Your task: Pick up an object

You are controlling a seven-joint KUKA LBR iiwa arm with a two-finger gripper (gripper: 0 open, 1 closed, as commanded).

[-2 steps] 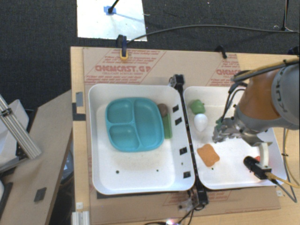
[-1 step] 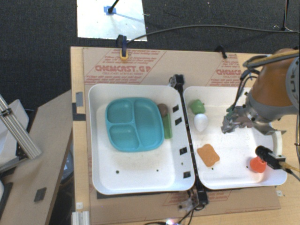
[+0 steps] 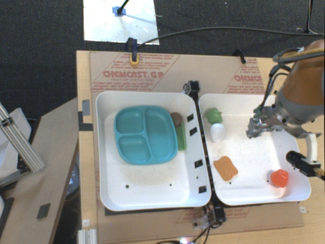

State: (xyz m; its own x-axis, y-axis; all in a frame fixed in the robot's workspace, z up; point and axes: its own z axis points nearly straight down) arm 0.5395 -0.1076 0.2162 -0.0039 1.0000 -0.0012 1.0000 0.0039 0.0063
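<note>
A robot gripper [image 3: 255,127] hovers over the right bin [image 3: 299,194]; whether it is wide or narrow cannot be told. Four objects lie in this bin. Just left of the gripper sit one white egg-like object [image 3: 217,132] and one green object [image 3: 214,116]. Below-left lies one orange flat piece [image 3: 225,168]; below-right, one red-orange object [image 3: 279,178]. Farther left, the left bin [image 3: 109,187] holds one teal divided tray [image 3: 144,135].

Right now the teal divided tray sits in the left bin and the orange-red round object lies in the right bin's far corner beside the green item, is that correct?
Not quite. In the camera view the teal divided tray is in the left bin, but the orange-red round object lies in the right bin's near right corner, well apart from the green item.
</note>
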